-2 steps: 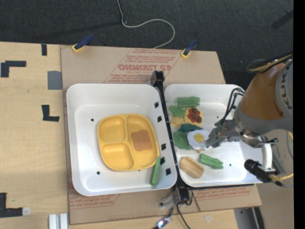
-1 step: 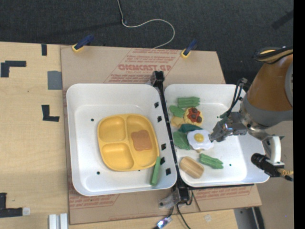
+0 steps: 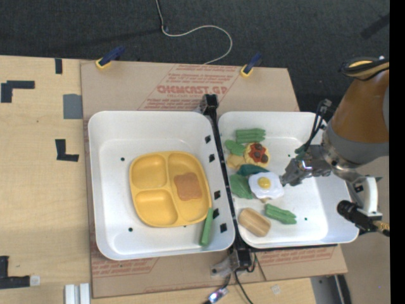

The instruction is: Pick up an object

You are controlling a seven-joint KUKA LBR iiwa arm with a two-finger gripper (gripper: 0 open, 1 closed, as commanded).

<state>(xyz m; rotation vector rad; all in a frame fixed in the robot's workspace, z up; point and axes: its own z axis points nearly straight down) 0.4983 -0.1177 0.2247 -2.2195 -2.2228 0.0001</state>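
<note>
The right bin (image 3: 316, 228) holds toy food: a fried egg (image 3: 264, 185), a pizza slice (image 3: 257, 152), green beans (image 3: 250, 134), a green pod (image 3: 280, 215), a bread roll (image 3: 254, 222) and green leafy pieces (image 3: 240, 185). My gripper (image 3: 292, 173) hangs over the right bin, just right of the fried egg, pointing down and left. Nothing shows between its tips. In the left bin (image 3: 107, 170) lies a yellow divided plate (image 3: 168, 189) with a brown toast piece (image 3: 187, 186) on it.
A green pod (image 3: 207, 228) leans at the left bin's right wall, beside the black divider (image 3: 218, 163) between the bins. The arm's grey body and orange band (image 3: 361, 116) fill the right side above the right bin. A white cable (image 3: 190, 30) lies behind.
</note>
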